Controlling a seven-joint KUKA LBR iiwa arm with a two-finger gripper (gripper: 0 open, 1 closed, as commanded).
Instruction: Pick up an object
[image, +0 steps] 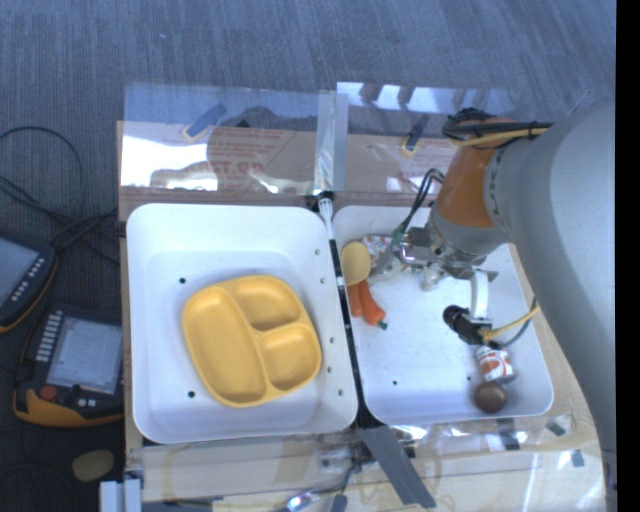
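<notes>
Two bins, side by side. Left bin (150, 300): yellow tray (250, 338). Right bin (430, 380): carrot (364, 303) at nine o'clock, small brown ball (490, 397) at five. My gripper (415, 255) hangs toward eleven; spread perhaps hidden, I cannot tell. Best: centre over the carrot, descend straight.

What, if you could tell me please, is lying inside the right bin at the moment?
Inside the right bin lie an orange carrot, a yellow piece, a small jar and a brown ball. The arm covers the bin's upper right part.
</notes>
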